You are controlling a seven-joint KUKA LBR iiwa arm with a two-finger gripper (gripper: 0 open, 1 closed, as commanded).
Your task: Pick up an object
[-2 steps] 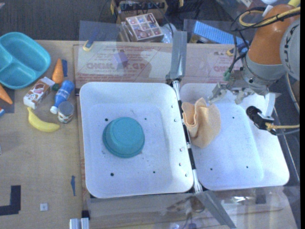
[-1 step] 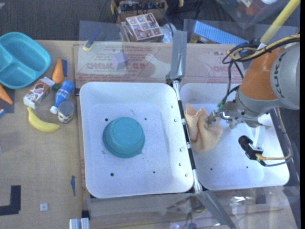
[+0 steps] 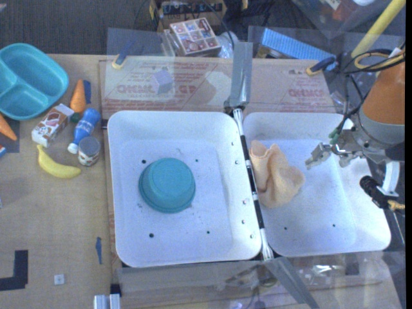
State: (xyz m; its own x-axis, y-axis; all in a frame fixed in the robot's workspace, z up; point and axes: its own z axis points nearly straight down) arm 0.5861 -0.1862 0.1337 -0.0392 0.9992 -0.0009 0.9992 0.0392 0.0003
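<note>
So looking down from the overhead camera, there are two white bins side by side on the counter. The left bin has a teal bowl sitting upside down roughly in the middle, nothing else touching it. The right bin has a crumpled tan cloth bunched up against its left wall, right next to the divider between the bins.

The arm comes in from the right with its orange band up top, and the claw hangs over the right half of the right bin, a bit to the right of the cloth and not touching it. Can't tell if the claw's fingers are apart or together, it's too small and cluttered with cables there. Nothing visibly between them.

Off to the left on the counter there's a pile of stuff: a teal divided dish, a carrot, a small carton, a blue bottle, a can and a banana. All well apart from the bins' contents. Behind the bins lies a patterned box.
</note>
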